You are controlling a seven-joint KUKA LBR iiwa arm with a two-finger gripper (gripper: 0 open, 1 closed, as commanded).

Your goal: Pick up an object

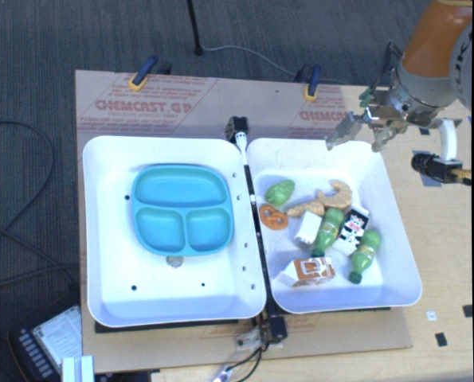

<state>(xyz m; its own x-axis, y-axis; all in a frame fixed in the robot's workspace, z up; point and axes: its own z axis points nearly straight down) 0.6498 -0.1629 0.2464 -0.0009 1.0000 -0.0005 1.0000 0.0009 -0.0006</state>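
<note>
**Gripper spread above the right bin's far rim**

Seen at two o'clock in the camera view: grey arm (444, 30) with its orange band, reaching in from the right. Gripper (360, 136) hanging over the far rim of the right bin (396, 285), fingers (338, 136) splayed wide, nothing between them.

Clustered in the middle of the right bin, toward four o'clock from the frame's centre, well apart from the gripper:
- green rounded piece (280, 191) at the cluster's ten o'clock
- orange disc (273, 218) just below it
- tan curved piece (329, 196) at twelve o'clock
- white block (308, 228) in the centre
- green bottle (328, 228) touching the block's right side
- black-and-white box (350, 229) next to that bottle
- second green bottle (364, 254) at four o'clock, tilted
- brown-and-white carton (312, 270) at six o'clock

In the left bin (109, 285), at nine o'clock: blue divided tray (182, 210), three compartments, lying flat. Small greyish thing (174, 261) just under its near edge, too small to identify.

Under both bins: cardboard sheet (117, 106), held at its far edge by two clamps (143, 71).
</note>
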